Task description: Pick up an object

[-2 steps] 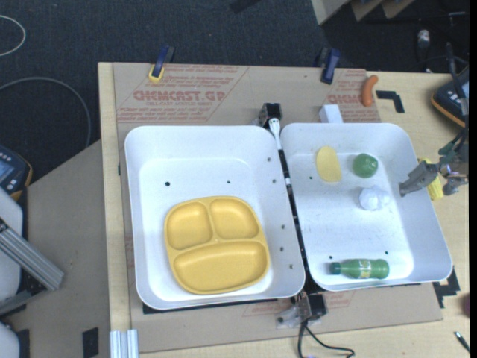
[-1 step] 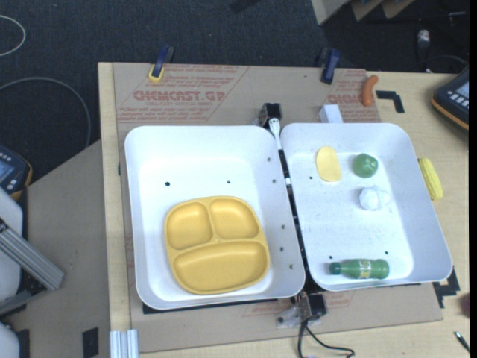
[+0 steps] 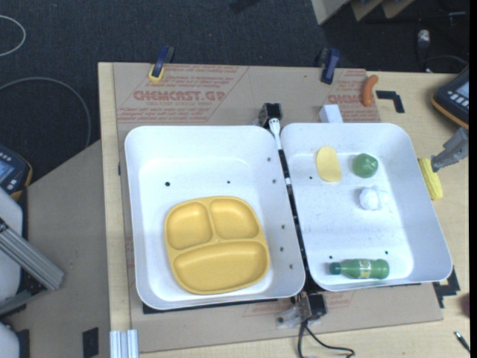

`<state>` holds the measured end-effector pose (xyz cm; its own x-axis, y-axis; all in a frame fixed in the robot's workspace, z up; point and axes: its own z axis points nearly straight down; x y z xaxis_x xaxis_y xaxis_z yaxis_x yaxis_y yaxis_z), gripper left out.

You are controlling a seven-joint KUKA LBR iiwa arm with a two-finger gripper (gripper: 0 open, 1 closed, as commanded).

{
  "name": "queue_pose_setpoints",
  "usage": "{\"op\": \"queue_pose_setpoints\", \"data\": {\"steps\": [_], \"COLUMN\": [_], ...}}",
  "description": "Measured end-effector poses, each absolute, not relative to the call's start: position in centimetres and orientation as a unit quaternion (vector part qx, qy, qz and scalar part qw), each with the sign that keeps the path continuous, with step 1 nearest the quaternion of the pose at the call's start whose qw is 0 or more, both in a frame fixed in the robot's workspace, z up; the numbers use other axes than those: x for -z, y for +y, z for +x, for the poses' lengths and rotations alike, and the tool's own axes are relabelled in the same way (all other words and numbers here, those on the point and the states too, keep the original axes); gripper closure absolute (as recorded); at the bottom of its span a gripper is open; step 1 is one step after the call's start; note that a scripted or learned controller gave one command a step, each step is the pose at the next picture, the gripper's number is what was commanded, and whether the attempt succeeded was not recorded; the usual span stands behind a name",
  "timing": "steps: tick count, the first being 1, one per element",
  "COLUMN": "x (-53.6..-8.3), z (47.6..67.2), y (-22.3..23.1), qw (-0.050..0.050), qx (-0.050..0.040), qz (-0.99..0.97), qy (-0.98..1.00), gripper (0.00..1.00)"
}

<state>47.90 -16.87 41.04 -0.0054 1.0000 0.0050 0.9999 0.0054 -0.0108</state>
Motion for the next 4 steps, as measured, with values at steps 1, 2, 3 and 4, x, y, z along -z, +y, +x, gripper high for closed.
{"op": "queue_pose_setpoints", "data": {"steps": [1, 2, 3, 4], "x": [-54.4, -41.5, -43.2, -30.2], "z": [49.4, 47.8, 48.0, 47.8], "y": [-10.0, 2.3, 1.5, -1.1], "qw": [-0.007, 0.006, -0.002, 0.005], "qx": [0.0059, -0.0042, 0.0013, -0.0055], "qz": [-0.703, -0.702, -0.707, -0.709], "qy": [-0.711, -0.712, -0.707, -0.706], "gripper": [0.00, 0.00, 1.00, 1.00]}}
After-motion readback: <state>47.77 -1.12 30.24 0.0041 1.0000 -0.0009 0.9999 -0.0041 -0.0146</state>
